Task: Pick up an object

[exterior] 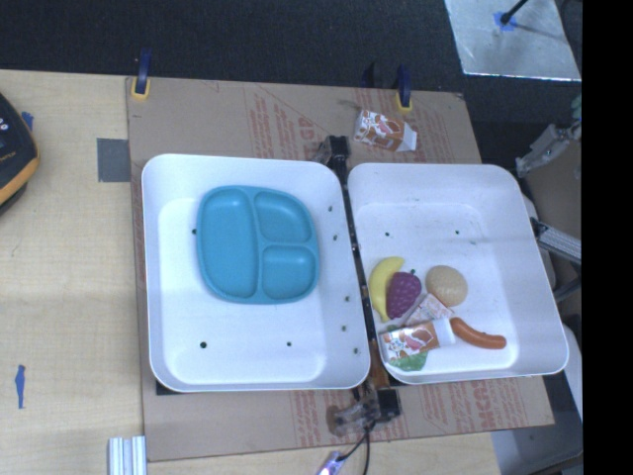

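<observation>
Objects worth picking are all bunched in the right bin (495, 206), toward its six-o'clock corner nearest the divide between the two bins. A yellow banana (382, 281) stands with its long axis running twelve to six; touching it at three o'clock is a purple grape bunch (404, 293), and just beside that, again at three o'clock, a round tan potato-like piece (447, 285). Below them a sausage (479, 337) lies with its long axis from ten to four o'clock, and a printed packet (411, 342) rests against the bin's lower rim at about seven o'clock from the sausage. The left bin (168, 275) holds a blue divided plate (259, 243). A second printed packet (385, 132) lies outside on the cardboard, at twelve o'clock from the right bin.

Part of the arm's grey structure (550, 144) shows at the right edge, at roughly two o'clock from the cluster and well apart from it. I cannot tell the state of the pincer or its pose. Judging from this layout, any approach has to travel toward eight o'clock, and the sausage, lying slightly clear of the rest, looks the easiest to take across its short axis.
</observation>
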Motion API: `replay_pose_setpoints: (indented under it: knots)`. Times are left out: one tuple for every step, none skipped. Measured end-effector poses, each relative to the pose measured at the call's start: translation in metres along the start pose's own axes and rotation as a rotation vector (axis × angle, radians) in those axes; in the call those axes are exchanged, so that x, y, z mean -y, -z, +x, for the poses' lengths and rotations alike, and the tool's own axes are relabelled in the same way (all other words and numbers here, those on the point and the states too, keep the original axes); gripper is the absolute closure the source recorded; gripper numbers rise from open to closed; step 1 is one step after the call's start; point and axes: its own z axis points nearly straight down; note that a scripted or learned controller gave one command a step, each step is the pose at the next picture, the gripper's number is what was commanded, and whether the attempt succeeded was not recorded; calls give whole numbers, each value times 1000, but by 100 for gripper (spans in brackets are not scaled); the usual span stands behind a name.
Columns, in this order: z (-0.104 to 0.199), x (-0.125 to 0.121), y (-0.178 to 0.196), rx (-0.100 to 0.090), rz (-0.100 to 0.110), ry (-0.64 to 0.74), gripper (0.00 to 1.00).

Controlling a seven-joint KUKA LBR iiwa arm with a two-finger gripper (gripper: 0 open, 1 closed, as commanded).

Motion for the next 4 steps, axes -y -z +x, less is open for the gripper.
replay_pose_setpoints:
  knots:
    - [2, -1, -173, -2, 7, 1, 0]
    - [0, -2, -161, 0, 5, 4, 100]
    - [0, -2, -161, 1, 6, 4, 0]
    - [-1, -2, -151, 2, 6, 6, 100]
